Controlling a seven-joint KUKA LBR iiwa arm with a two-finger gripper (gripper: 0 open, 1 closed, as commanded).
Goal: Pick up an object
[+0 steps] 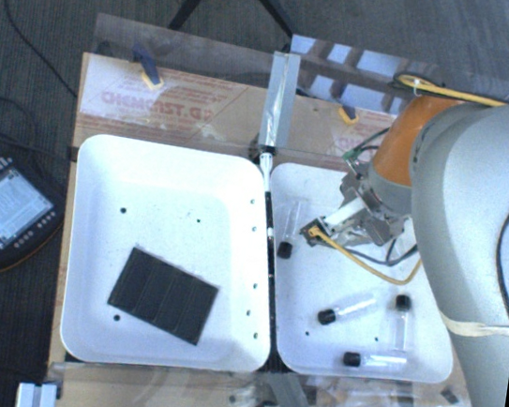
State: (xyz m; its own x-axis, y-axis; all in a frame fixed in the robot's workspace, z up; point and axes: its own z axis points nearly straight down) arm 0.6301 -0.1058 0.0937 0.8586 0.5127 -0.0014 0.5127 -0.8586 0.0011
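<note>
Four clear vials lie in the right bin (pixel 438 368), the nearest (pixel 346 309) toward its front edge, while the gripper (pixel 319 231), its opening impossible to judge, hovers mid-bin, so a descent could skid off round plastic.

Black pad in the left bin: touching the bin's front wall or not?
Apart. The camera view shows the black pad lying flat on the left bin's floor, with a strip of white floor between its lower edge and the front wall.

Clear black-capped tubes (pixel 347 309) lie scattered in the right bin (pixel 290 345).
</note>
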